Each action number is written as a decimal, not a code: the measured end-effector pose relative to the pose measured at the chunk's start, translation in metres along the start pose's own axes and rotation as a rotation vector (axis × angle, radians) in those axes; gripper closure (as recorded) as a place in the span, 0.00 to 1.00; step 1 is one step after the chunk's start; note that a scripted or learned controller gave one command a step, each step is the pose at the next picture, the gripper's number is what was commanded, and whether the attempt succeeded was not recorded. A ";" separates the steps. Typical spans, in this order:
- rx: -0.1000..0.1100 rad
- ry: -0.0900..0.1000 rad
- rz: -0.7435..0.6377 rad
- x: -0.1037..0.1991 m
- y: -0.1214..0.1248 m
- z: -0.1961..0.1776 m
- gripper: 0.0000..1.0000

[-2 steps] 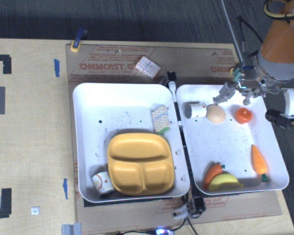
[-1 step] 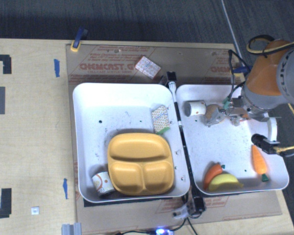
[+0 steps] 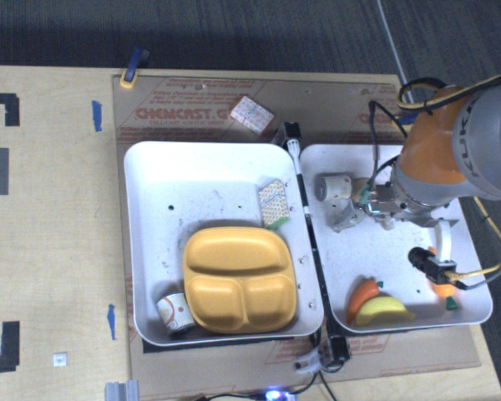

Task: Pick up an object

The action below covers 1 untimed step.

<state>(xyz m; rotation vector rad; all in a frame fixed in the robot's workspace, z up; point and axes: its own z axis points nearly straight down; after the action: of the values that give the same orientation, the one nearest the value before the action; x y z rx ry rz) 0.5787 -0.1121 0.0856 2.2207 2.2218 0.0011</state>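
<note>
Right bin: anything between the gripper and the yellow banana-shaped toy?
In the camera view, only bare white bin floor separates the gripper from the yellow banana-shaped toy.

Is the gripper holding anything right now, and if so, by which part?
Cannot be told. The gripper is down in the right bin beside a small white cup, but nothing visibly sits in its grasp.
</note>
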 end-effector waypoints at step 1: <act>-0.001 0.000 0.001 0.015 -0.040 0.000 0.00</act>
<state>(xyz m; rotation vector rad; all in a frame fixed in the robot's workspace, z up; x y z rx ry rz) 0.5387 -0.0966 0.0859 2.2211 2.2200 0.0022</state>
